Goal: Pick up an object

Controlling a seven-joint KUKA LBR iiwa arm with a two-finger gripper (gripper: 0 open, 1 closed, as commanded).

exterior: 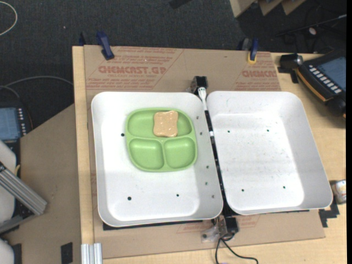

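Two white bins side by side on tabletop (137, 65).
Left bin (148, 202) holds green divided plate (162, 150); tan toast piece (165, 124) lies in its top compartment. Right bin (264, 153) alongside. End effector state: cannot tell.

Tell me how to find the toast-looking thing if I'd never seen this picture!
Look at the left white bin of the two sitting side by side. Inside it lies a green divided plate with three compartments. The toast piece is the tan, squarish slab in the plate's big top compartment, the only thing there that isn't green or white.
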